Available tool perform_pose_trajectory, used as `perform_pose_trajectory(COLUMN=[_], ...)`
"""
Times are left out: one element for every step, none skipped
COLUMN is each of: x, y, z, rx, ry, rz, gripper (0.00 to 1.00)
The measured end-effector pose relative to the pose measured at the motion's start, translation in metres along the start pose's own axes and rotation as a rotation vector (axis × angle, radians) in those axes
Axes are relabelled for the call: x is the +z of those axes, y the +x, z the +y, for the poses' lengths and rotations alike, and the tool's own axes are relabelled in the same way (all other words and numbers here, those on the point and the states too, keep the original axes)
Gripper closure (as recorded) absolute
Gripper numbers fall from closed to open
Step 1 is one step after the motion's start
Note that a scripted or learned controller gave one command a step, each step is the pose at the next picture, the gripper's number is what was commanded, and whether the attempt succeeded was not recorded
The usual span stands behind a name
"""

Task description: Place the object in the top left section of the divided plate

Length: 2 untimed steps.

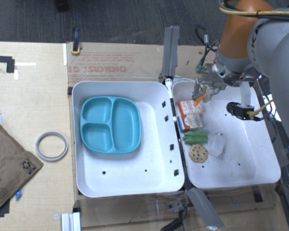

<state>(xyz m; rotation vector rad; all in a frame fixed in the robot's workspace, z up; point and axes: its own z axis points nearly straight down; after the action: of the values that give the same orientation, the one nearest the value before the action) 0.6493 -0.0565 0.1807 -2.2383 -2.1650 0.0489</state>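
Hovering over the right white bin (260, 172), the claw (201, 91) pinches a small orange object (197, 100); its fingers are nearly closed. Blue divided plastic plate (111, 124) rests in the left white bin (86, 177); a round brown cookie (198, 153) lies below.

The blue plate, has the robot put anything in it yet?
Not yet. The blue divided plastic plate in the left white bin holds nothing. The pincer hovers in the right white bin over the small snack packet. Grabbing, carrying and placing remain.
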Motion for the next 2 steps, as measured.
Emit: perform_pose_trajectory(x=[-0.04, -0.114], y=[0.073, 0.109], z=[0.005, -0.041], rx=[0.091, 0.323], ry=[-0.039, -0.038], rz=[0.004, 0.007], gripper=[1.0, 1.0])
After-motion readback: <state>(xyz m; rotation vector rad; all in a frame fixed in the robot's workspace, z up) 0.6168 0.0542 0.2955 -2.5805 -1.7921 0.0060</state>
